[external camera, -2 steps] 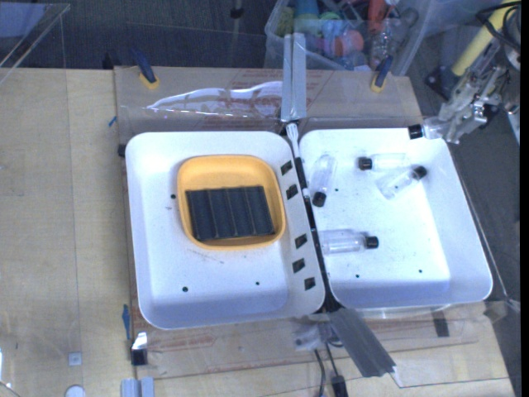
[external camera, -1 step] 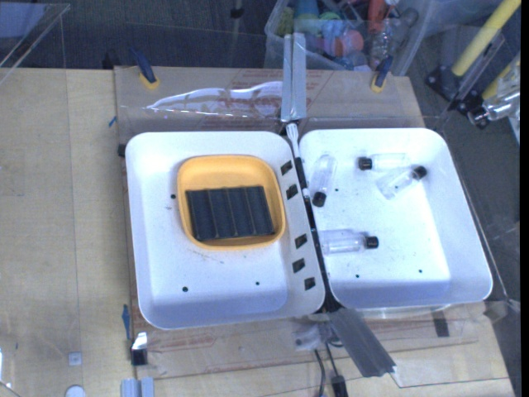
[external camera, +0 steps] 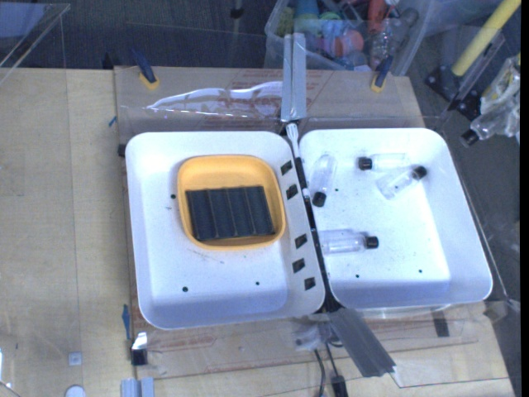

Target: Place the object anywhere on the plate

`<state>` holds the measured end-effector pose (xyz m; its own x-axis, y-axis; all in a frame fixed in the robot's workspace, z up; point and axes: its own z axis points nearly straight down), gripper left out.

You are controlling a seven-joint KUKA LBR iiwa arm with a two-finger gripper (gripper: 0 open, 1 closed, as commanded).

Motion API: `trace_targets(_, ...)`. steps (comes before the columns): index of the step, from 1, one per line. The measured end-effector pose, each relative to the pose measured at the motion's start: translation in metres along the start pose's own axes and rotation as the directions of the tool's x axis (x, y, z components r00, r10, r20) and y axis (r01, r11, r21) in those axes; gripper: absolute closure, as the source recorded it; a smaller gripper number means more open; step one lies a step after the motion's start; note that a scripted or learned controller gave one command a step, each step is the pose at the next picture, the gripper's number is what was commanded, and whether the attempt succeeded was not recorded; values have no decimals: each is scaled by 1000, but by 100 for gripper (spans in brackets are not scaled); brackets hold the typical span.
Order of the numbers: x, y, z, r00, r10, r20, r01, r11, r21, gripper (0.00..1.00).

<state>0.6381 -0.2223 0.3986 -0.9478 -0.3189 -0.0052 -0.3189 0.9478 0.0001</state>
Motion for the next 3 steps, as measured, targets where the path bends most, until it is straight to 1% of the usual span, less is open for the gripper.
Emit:
trace_targets(1,21,6,-39,958,-287,4,287,958,5,100)
trace_targets(2,21,6,-39,958,-286,4,286,958,5,0)
trace_targets(3,-18,-6,99,770,-638,1,638,770,-2,0)
